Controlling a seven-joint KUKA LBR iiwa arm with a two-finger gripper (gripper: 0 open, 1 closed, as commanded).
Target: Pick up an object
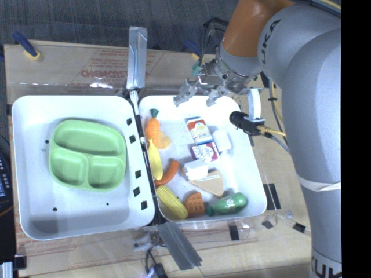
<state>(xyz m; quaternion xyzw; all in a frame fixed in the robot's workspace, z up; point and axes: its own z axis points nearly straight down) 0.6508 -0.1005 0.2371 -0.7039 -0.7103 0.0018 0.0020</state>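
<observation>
Hovering at the upper rim of the right bin [255, 172], my tool [197, 93] has its fingers spread and holds nothing. I should come down straight on one free object, maybe the small carton [199, 130] in the middle right. Its label is too small to read; "KUKA" stands on my arm [301, 68].

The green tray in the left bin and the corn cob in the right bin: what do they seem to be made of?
The green tray looks like moulded plastic with a matte finish: one even pale green, rounded compartment edges, only soft highlights. The corn cob seems to be toy plastic too, uniformly yellow and slightly glossy; rubber cannot be excluded from this view.
</observation>
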